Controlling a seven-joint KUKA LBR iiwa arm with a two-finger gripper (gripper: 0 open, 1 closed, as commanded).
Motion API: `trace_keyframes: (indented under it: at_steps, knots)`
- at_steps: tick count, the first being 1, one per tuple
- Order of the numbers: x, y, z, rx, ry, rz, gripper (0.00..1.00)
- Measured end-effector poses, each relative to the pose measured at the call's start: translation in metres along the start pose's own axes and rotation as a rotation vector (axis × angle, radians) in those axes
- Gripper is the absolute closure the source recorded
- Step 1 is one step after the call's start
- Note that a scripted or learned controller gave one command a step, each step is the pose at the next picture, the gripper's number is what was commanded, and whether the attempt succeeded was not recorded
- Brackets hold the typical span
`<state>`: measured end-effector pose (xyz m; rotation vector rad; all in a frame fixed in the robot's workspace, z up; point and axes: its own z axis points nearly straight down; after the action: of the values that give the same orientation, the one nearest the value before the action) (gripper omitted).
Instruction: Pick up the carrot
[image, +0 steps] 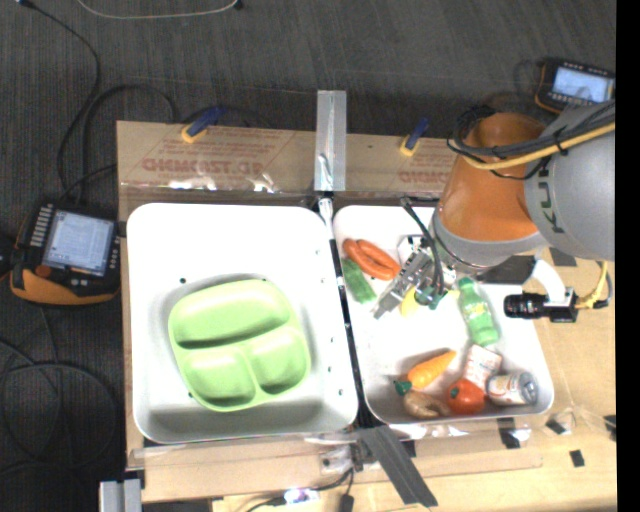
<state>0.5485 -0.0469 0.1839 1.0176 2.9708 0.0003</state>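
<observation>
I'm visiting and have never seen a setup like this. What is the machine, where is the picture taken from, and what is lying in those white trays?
One camera looks down at a slant on a bench. The grey robot arm with an orange band reaches in from the right; its metal two-finger gripper hangs over the right white bin. That bin holds an orange carrot with a green top, a green bottle, a small can and other toy foods. The left white bin holds a green divided plate. Nothing is visibly held.

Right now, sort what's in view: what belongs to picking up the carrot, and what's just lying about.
Belongs to the job:
carrot
tool
right bin

Just lying about:
green divided plate
green bottle
tomato
can
</observation>
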Motion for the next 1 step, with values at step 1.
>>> trace_keyframes:
  at_steps: [1]
  knots:
    - [0.0049,-0.0123,0.0005,0.003,0.0,-0.064,1.0]
